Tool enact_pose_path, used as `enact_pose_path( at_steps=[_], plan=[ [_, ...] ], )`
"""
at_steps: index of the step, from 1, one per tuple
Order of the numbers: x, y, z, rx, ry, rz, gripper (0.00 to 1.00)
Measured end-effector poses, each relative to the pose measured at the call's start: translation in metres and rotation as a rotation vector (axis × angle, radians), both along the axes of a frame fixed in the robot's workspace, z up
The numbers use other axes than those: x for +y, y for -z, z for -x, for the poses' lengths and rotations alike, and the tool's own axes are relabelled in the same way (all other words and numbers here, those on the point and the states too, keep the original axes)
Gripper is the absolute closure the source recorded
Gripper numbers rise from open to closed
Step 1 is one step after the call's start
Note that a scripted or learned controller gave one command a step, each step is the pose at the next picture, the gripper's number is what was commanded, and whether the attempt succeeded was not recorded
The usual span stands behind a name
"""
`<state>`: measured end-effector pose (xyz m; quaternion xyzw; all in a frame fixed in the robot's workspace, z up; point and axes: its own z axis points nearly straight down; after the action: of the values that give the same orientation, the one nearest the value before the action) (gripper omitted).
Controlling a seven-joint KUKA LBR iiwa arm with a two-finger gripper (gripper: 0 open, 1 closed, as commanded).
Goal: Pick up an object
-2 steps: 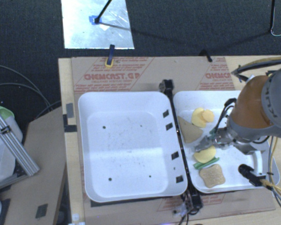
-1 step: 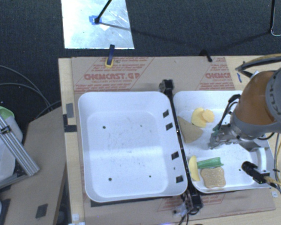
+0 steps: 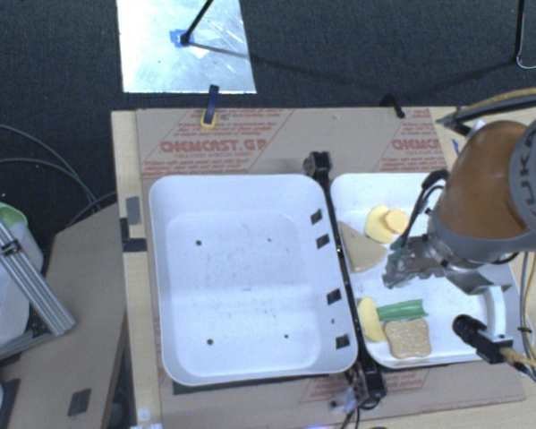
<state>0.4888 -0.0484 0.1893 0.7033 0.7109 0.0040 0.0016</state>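
Note:
My gripper (image 3: 400,270) hangs over the middle of the right bin (image 3: 349,189), reached in from the right under the arm's orange band. Just up and left of it lie a yellow lumpy piece (image 3: 387,222) and a tan wedge (image 3: 359,250). Below it, near the bin's front, a green stick-like thing (image 3: 401,310) lies across, with a small yellow piece (image 3: 369,319) to its left and a tan textured square (image 3: 408,338) in front. Nothing shows between the gripper and these things that tells of a hold.
The left bin (image 3: 172,259) stands beside the right one, split from it by a dark divider with clips (image 3: 333,250). Both rest on a cardboard sheet (image 3: 219,140). A metal frame (image 3: 20,276) stands at the far left.

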Motion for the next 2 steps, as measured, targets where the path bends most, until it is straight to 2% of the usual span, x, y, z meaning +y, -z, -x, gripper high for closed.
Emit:
enact_pose_path(
  at_steps=[1,2],
  plan=[
    [0.035,-0.102,0.0,-0.006,0.0,0.002,1.0],
    [0.063,-0.142,-0.047,-0.001,0.003,0.003,1.0]
  ],
)
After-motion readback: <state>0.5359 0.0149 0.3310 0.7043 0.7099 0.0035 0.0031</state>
